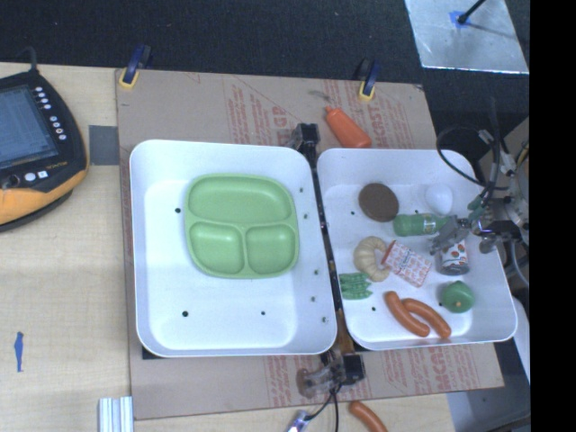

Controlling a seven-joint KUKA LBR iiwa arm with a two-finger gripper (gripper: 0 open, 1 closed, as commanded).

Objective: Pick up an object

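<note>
Objects (409, 264) crowd the right bin (490, 331); claw (459, 232) among them.

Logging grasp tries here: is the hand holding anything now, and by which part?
Cannot tell. The hand sits low in the right bin, close by the can and green bottle, but no hold is clearly visible.

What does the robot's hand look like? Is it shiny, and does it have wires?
At the right bin's edge, the small metal gripper looks grey and silvery, made of blocky little parts with dark bits. A thin black cable loops above it. It is too small and blurry to make out any markings.
</note>
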